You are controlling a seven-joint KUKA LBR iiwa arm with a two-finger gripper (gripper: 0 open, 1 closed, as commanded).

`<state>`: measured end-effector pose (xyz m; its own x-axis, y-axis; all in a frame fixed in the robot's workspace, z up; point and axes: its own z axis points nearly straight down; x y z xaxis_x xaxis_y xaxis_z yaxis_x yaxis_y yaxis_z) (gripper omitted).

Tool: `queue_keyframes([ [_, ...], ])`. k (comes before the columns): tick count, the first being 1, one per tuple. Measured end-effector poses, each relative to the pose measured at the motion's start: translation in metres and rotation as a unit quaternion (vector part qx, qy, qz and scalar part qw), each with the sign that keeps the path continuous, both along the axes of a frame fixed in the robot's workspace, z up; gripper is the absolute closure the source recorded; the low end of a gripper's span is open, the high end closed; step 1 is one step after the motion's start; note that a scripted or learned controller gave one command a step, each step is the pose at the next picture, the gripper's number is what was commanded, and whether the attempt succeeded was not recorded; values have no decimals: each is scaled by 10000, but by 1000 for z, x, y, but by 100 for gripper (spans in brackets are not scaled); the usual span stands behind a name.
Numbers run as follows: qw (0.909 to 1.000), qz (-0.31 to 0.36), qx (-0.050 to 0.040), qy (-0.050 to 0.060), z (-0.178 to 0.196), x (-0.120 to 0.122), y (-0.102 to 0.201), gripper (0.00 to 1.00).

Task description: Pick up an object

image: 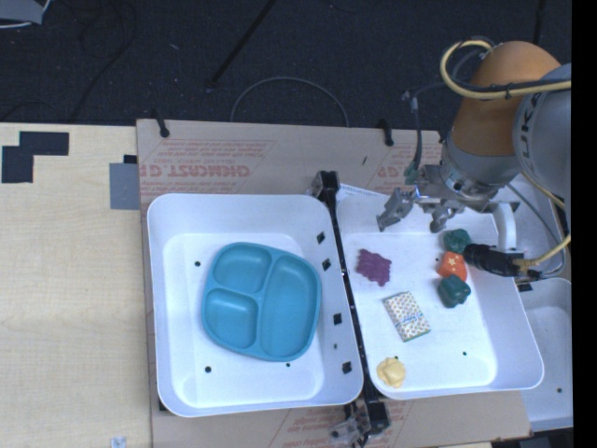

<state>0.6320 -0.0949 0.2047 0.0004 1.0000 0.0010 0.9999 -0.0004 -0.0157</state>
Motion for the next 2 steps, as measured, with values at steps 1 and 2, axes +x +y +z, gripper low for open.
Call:
queue_keyframes([
  [1, 10000, 8, -7, -74, 9, 3, 0, 0],
  [2, 10000, 9, -1, -46, -39, 5, 8, 0],
])
